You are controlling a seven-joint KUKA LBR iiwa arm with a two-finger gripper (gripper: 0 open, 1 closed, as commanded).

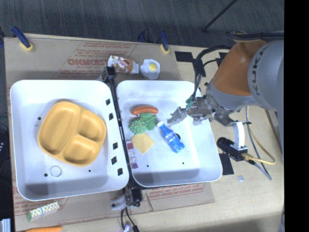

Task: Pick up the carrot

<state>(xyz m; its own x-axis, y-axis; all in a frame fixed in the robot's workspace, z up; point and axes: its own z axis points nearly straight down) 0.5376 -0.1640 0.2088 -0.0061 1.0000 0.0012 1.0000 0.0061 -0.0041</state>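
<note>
Claw [176, 117] hovers over open bin floor—right of carrot [144, 110].

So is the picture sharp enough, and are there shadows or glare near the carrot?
Camera view: even, soft light and no strong glare on the right bin; the carrot is clear but a little soft; the gripper is slightly blurred; faint shadows lie under the items, none hiding the carrot.

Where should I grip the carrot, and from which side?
Grip the carrot at mid-length, coming from above. It lies flat, long axis left-right, so close across its narrow width. The grapes sit close beside its near side; the gripper is to its right.
</note>
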